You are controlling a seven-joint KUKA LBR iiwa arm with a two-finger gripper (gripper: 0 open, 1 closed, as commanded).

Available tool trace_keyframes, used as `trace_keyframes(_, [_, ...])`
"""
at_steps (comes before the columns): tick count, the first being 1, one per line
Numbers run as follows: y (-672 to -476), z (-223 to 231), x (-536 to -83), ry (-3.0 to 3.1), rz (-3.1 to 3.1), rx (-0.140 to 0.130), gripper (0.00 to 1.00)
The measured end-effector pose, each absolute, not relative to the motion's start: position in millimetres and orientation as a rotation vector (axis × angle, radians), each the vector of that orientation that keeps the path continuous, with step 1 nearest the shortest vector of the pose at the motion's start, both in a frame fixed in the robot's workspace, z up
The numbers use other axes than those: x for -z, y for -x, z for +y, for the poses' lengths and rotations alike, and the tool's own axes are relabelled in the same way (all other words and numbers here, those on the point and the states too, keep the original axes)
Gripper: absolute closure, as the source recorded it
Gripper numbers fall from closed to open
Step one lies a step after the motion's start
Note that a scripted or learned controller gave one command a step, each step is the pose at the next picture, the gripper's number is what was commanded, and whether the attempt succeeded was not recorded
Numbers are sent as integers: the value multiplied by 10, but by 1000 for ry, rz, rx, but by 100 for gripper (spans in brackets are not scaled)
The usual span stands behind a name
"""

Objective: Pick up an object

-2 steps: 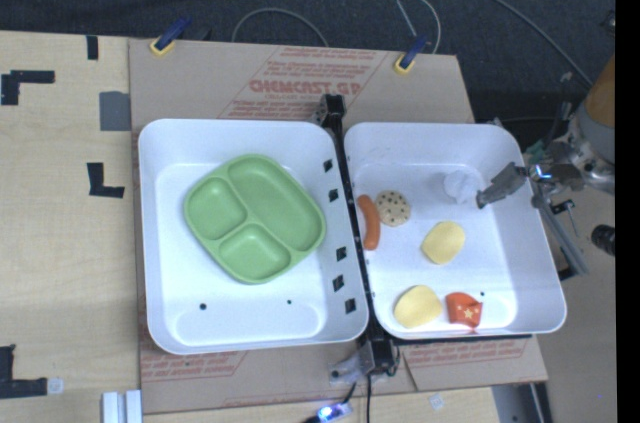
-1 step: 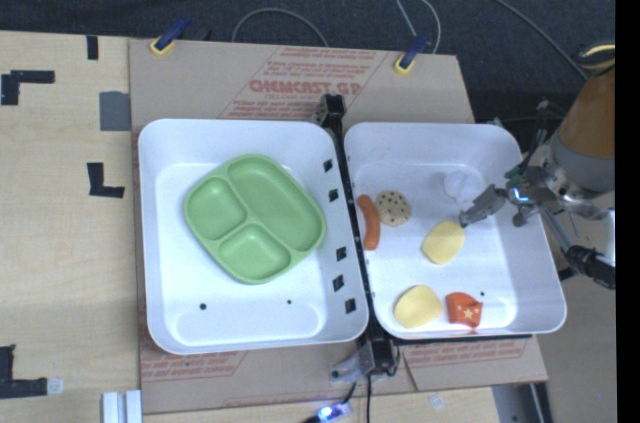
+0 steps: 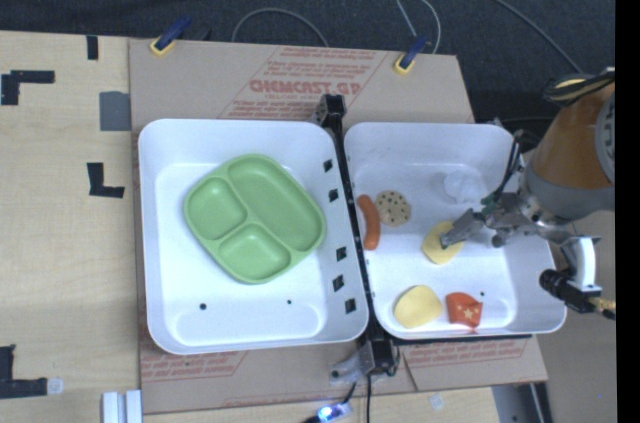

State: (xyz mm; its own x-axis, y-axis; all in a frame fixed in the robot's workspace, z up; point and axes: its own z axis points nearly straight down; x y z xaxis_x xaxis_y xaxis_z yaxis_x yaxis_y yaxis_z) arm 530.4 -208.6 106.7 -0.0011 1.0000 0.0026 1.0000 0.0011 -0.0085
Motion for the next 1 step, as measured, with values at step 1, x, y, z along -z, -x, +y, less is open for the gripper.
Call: trace_keyframes(1, [-5310, -2084, -850, 2221, -2224, -2, 0])
